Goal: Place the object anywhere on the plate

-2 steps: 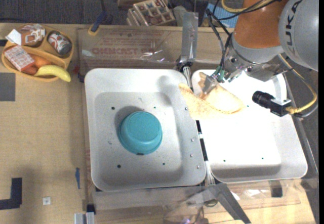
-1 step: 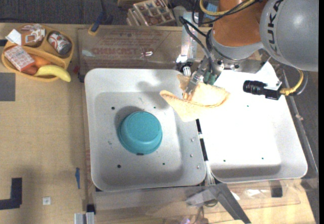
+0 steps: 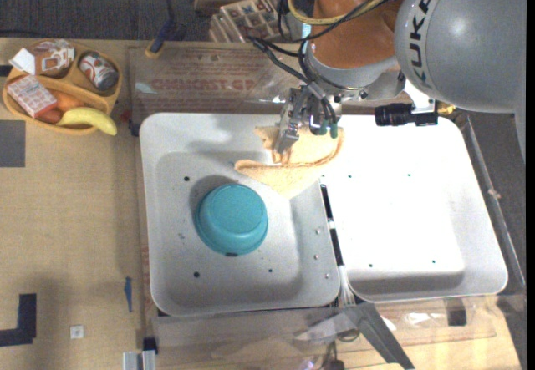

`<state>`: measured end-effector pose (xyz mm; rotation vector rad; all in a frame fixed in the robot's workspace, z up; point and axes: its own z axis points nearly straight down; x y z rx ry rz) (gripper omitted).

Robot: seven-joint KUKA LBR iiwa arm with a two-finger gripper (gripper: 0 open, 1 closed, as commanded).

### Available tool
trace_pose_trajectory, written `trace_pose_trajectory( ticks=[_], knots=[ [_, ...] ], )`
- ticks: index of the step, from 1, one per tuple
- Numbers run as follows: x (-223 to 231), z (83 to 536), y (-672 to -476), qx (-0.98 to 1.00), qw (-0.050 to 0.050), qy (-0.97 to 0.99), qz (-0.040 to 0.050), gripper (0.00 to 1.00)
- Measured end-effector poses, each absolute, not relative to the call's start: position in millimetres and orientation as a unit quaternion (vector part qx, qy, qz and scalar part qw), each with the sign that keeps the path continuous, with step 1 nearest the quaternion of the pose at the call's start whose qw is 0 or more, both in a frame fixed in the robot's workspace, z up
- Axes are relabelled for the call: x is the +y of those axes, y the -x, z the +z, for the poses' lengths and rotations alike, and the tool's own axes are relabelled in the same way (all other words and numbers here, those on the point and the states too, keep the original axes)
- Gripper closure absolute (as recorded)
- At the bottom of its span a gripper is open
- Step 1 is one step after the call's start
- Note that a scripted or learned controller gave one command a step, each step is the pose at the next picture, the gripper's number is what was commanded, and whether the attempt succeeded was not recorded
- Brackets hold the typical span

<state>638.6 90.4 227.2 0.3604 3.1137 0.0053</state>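
A teal plate [image 3: 232, 219] is sat upside-down-ish in the left bin [image 3: 167, 276], and a floppy tan object [image 3: 288, 169] is draped just beyond it. Looks like it's pinched at its upper end by the nearly closed end effector [image 3: 288, 136], so the carry step is probably underway; next it'd need to be swung over the plate and let go.

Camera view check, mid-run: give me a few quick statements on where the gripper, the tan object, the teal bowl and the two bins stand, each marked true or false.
1. The round teal bowl sits upside down in the left white bin. True.
2. The gripper is over the right white bin. False: it is over the left bin's far edge, at the flat tan curved object.
3. The tan object lies on the teal bowl. False: it lies apart from it, against the bin's far sloped wall.
4. A yellow banana lies in an orange tray outside the bins, at the view's upper left. True.
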Motion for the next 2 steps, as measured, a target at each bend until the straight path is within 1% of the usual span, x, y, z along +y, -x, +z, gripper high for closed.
trace_pose_trajectory(
  ticks=[1, 2],
  knots=[
    [138.8, 227.1, -655.0, 1.0, 0.004, -0.001, 0.0018, 1.0],
    [138.6, 227.9, -655.3, 1.0, 0.005, -0.001, 0.002, 0.0]
  ],
)
